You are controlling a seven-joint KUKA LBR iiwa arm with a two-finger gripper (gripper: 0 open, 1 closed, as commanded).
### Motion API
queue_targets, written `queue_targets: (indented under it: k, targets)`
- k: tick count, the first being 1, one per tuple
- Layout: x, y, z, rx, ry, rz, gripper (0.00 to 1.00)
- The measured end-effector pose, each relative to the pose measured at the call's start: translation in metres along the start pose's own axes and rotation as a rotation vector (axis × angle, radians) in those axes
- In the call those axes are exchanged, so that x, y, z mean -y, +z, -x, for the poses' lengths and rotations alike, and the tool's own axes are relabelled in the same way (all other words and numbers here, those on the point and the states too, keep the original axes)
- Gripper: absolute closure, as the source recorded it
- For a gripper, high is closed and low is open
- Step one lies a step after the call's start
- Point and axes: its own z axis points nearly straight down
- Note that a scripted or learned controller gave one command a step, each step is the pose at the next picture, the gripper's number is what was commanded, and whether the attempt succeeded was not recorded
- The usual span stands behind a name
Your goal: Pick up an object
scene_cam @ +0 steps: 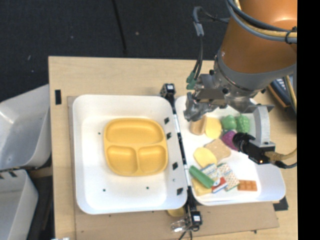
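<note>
The right bin (pixel 270 184) holds several toy foods: a tan piece (pixel 196 127), a yellow piece (pixel 213 128), a green broccoli-like piece (pixel 235 122), a purple piece (pixel 228 139), a bread slice (pixel 218 149), a pale yellow piece (pixel 203 157), a green stick (pixel 201 175), patterned packets (pixel 223 176) and an orange cracker (pixel 247 186). My gripper (pixel 193 112) hangs over the far left part of this bin, just above the tan piece. The arm's grey and orange body covers the bin's far right corner.
In the left bin (pixel 85 184) lies a yellow divided plate (pixel 135 145). A black-clipped divider (pixel 176 144) separates the two bins. A black cabled part (pixel 252 150) of the arm sits over the right bin's right side. Wooden bench edges surround both bins.
</note>
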Motion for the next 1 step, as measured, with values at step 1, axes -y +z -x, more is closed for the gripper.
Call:
queue_targets:
  k: [1]
  targets:
    - [0.0002, -0.0006, 0.0028, 0.007, -0.008, -0.018, 1.0]
